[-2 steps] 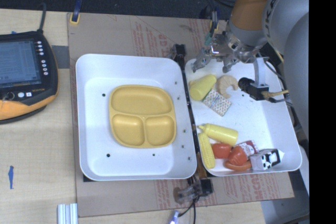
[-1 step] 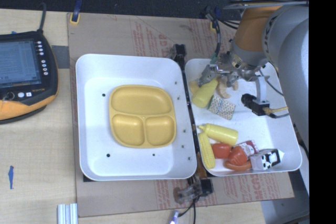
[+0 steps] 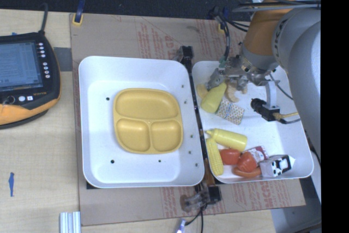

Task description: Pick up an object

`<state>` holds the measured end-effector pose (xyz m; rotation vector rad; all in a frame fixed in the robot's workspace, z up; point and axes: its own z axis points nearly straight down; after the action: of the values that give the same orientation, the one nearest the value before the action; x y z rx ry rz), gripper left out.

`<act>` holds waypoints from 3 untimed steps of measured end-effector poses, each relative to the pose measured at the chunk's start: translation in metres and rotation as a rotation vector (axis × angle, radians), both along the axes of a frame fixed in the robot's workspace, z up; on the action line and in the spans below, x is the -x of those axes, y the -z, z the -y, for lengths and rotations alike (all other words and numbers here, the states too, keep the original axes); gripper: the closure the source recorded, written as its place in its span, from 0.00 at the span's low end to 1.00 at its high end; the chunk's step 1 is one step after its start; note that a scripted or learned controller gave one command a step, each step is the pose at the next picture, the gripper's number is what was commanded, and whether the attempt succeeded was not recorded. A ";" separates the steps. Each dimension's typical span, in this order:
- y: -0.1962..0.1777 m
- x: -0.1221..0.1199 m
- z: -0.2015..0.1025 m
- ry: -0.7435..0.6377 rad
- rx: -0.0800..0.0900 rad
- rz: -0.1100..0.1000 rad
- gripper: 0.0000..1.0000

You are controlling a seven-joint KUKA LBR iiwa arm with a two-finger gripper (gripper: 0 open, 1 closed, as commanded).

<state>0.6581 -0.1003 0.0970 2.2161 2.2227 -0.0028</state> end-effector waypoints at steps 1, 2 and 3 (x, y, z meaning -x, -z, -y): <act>0.004 0.010 -0.005 0.000 0.000 -0.003 0.00; 0.006 0.004 -0.004 0.002 -0.005 -0.018 0.00; 0.000 0.134 0.031 -0.002 -0.002 -0.005 0.00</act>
<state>0.5241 -0.1311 0.0968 2.2180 2.2284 -0.0056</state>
